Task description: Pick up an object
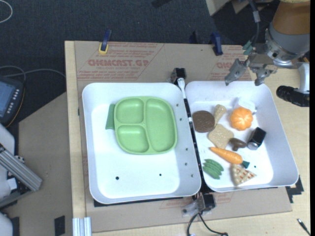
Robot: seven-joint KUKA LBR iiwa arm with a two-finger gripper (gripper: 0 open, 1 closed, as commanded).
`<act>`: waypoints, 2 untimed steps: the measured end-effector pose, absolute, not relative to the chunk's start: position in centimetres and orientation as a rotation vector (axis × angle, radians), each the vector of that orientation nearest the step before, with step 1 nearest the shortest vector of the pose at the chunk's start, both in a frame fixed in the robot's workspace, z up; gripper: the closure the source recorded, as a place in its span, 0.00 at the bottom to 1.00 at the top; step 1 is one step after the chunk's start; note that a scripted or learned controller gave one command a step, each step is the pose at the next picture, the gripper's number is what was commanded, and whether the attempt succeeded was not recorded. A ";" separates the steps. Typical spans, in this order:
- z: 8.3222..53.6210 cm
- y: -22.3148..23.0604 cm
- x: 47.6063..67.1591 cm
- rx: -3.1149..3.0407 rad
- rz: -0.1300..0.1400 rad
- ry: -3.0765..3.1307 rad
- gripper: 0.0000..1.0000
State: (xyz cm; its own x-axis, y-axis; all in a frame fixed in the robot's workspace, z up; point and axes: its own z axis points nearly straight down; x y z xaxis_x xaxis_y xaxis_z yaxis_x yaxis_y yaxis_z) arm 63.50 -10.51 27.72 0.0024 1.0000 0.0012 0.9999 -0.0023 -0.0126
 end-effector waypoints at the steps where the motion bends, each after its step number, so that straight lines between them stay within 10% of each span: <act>1: 28.4 -10.5 63.7 -2.222 0.000 -2.221 0.00; 2: 22.2 -11.0 63.8 -2.219 0.007 -2.217 0.00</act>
